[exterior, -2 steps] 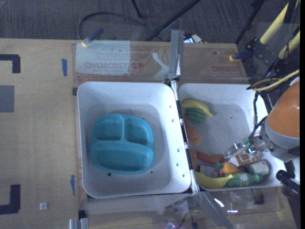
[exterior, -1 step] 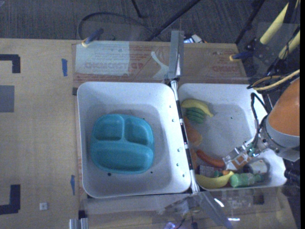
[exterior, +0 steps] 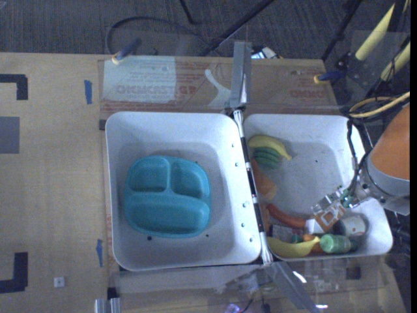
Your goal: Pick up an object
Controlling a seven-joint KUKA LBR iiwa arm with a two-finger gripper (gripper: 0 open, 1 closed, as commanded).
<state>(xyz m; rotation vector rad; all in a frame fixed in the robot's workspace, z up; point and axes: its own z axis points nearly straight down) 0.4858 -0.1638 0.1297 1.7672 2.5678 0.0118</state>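
From the overhead camera, I reach in from the right, my orange-banded wrist hanging over the right bin's outer edge. My gripper is low in that bin's near right corner, angled down and leftward toward the heap of small things there. I cannot tell what state it is in; the metal parts blur together against the clutter, and nothing is plainly between them, so I claim no hold.

The things I could take are all in this bin, crowded along its left wall and near edge, probably because they slid down the sloped sides. A yellow banana lies at the far left with a green item on it. Below that sits an orange piece, then a red, pepper-like thing. Along the near wall lie a second banana and a green bottle-like object, with a pale round thing just beside my tool. I judge I am aimed at this near-corner cluster, since it is the closest reachable pile. The crowding is a risk: I could catch two things or nudge one against the wall.

The left bin holds a blue divided plate, lying flat in the middle, well apart from me.
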